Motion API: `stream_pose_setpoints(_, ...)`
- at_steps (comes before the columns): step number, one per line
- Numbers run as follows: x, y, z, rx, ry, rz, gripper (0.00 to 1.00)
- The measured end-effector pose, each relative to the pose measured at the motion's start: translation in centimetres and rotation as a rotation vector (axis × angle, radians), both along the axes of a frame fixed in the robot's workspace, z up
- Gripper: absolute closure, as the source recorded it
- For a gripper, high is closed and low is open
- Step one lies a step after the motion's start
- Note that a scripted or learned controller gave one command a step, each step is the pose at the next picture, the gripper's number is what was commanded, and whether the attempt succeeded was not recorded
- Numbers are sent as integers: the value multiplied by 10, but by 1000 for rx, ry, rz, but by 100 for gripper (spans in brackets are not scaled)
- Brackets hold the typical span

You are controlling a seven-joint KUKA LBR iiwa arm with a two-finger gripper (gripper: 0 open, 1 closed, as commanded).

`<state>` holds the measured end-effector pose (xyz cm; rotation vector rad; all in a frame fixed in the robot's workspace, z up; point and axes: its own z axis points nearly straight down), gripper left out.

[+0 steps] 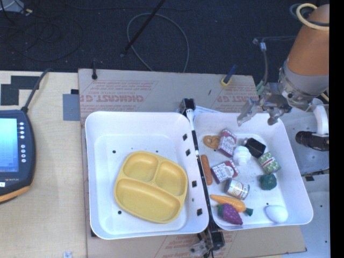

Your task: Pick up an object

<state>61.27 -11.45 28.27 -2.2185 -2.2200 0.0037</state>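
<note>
Gripper (pixel 260 112) above right bin (pixel 301 198) far edge, fingers spread, nothing btwn. Small toy food: prob. light, stiff. White egg (pixel 277 213) smooth, likely slippery; carrot (pixel 228 200) easier, pinch mid-length.

Dark carpet (pixel 80 31) with loose cables (pixel 156 23), cardboard sheet (pixel 145 90) on pale bench (pixel 48 214)

Two white bins (pixel 102 123) are counted, one yellow tray (pixel 151 186), and about eleven small toy items (pixel 236 188).
</note>
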Motion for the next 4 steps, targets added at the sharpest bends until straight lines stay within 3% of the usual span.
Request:
stream_pose_setpoints(1,28,19,-131,3,12,0,0)
stream_pose_setpoints(2,33,17,-193,-7,-6,1,0)
stream_pose_setpoints(3,32,16,-181,-5,0,-3,100)
stream_pose_setpoints(4,-17,45,-91,1,-6,2,100)
